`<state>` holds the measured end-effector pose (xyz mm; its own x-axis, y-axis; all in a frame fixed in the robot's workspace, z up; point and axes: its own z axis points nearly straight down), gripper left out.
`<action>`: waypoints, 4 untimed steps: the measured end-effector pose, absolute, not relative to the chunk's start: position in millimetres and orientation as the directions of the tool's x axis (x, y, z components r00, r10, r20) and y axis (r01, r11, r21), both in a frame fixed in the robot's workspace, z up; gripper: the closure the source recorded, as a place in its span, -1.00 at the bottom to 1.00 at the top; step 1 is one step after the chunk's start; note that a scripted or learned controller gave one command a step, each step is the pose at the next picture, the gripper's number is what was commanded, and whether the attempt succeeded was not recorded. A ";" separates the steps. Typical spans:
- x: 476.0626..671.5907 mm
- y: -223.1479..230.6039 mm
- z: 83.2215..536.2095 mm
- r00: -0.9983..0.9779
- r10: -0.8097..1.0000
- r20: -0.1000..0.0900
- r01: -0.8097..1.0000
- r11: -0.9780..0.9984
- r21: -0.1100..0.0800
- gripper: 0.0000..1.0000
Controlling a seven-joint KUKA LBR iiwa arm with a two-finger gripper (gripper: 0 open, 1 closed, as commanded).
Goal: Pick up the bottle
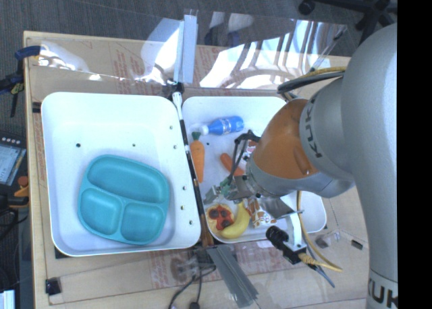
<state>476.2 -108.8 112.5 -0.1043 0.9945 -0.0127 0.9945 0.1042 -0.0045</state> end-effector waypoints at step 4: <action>522.8 -112.3 91.2 0.100 0.995 -0.002 0.995 -0.100 -0.004 -1.00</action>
